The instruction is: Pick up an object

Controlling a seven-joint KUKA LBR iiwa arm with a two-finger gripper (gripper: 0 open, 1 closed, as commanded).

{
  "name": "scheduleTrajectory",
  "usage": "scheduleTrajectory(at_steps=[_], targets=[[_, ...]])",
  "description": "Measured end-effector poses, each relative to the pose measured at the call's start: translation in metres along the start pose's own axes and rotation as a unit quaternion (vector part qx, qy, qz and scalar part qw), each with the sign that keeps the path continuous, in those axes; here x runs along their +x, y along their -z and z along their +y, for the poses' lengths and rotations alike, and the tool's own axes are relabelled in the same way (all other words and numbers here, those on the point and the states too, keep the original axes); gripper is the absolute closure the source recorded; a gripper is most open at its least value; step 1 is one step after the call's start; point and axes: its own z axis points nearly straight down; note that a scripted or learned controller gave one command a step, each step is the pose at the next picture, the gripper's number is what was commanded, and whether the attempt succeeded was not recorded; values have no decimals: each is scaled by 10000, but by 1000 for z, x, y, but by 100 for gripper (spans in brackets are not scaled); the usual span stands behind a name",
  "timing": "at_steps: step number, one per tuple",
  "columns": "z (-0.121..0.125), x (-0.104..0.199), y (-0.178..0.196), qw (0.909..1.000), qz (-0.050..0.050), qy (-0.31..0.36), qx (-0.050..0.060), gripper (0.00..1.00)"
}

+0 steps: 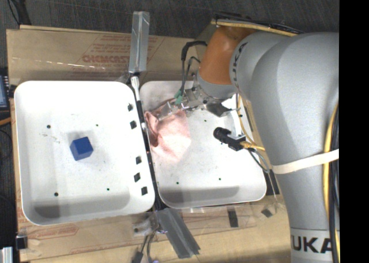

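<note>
Pincer (180, 101) and grey arm (288, 117) are seen reaching in from the right over the right-hand bin (230, 190), the orange band (218, 60) above the wrist tilted toward the bin's far-left corner. Whether the pincer is spread or pressed together cannot be told from this slanted overhead view, since the tips are lost among the wrist hardware and cabling.

A crumpled pink cloth (170, 132) is shown lying in the left half of that bin, against the divider between the two bins. Its long axis is judged to run roughly from the far end of the bin toward the near end. The cloth's upper edge is placed just beside or under the pincer tip; contact cannot be confirmed. From the pincer, the bulk of the cloth lies toward the near side and slightly left.

A small blue cube (81, 147) is seen well apart, in the middle of the left-hand bin (34, 204), across the divider from the arm. A black cylindrical fitting (229, 138) is seen over the right bin, to the right of the cloth.

The cloth is judged the nearer thing for a pick, calling for a short descent rather than a crossing to the other bin. Both bins are carried on a tabletop (69, 48) covered in cardboard.
</note>
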Motion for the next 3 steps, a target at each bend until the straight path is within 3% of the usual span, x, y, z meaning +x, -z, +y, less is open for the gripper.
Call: scheduleTrajectory(at_steps=[1,2,3], targets=[[0,0,10,10000,0,19,7,100],[17,15,109,9989,-10,477,-15,100],[10,-15,147,9972,-10,-749,-10,100]])
